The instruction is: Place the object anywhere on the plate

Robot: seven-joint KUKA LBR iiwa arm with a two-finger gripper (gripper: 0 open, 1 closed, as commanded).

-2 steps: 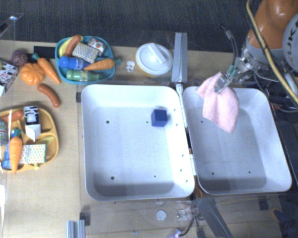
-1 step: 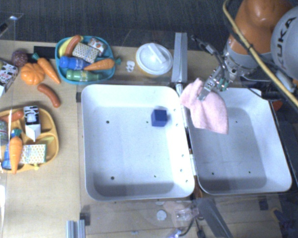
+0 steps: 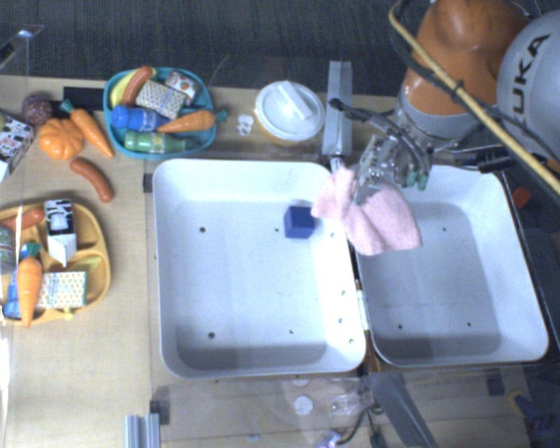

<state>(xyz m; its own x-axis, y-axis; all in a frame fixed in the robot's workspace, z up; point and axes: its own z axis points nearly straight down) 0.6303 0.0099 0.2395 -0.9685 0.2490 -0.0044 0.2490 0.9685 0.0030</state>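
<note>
The gripper (image 3: pixel 366 187) has a pink cloth (image 3: pixel 378 217) pinched between its 2 fingers — it hangs just below them, draped over the seam between the 2 bins. A blue block (image 3: pixel 300 221) sits to the gripper's left, in the left bin (image 3: pixel 215 343).

Bright, even light from overhead washes the two white bins (image 3: pixel 252 343) pale, with soft grey shadows lying along their near inner walls. The dark floor at the top is dim and grainy. The picture is slightly soft throughout, and the arm (image 3: pixel 504 45) at upper right looks blurred.
</note>
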